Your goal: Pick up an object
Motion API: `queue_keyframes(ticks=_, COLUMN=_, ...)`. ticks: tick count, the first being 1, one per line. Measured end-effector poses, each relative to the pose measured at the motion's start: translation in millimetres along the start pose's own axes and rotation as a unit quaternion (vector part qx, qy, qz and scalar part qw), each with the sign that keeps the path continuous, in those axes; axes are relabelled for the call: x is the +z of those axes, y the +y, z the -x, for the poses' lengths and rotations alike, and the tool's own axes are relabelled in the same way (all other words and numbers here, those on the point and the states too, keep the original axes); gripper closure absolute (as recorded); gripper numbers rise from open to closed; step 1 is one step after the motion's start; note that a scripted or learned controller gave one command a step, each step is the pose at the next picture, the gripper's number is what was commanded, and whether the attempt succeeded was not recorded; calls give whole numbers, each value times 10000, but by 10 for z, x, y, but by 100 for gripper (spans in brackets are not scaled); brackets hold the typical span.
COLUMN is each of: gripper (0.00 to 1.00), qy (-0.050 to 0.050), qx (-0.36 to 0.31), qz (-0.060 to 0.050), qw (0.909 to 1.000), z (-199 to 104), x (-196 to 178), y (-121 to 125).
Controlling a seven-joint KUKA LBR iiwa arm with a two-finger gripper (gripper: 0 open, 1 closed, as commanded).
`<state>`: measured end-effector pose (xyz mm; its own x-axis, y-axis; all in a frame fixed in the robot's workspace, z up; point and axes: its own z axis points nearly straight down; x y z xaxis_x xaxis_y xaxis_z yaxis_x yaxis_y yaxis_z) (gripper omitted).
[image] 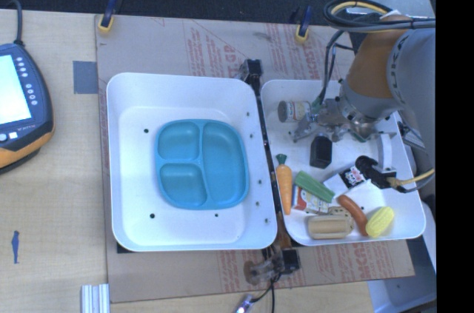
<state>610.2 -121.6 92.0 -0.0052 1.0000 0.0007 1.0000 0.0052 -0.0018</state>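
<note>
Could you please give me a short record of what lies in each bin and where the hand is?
left bin: blue plate, three compartments
right bin: can at far end; carrot along the left wall; sausage, bun and corn at near end
hand: over the right bin's far half, just right of the can

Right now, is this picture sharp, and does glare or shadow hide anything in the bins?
Camera view: soft, so the small jar has an unreadable label; same view: the left bin is bright, nearly washed out, yet the blue plate is clear; same view: the arm hides part of the right bin.
</note>
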Motion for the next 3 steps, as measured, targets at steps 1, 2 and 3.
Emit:
queue_keyframes(ticks=1, gripper=0, qy=-5, qx=3, qz=-16, qw=10000, z=26, x=6, y=-342)
queue_keyframes(ticks=2, gripper=100, qy=-3, qx=0, qz=-27, qw=10000, z=33, x=-96, y=-343)
queue_keyframes(ticks=3, gripper=100, qy=4, qx=5, qz=-3, qw=10000, z=-743, x=-1001, y=-461)
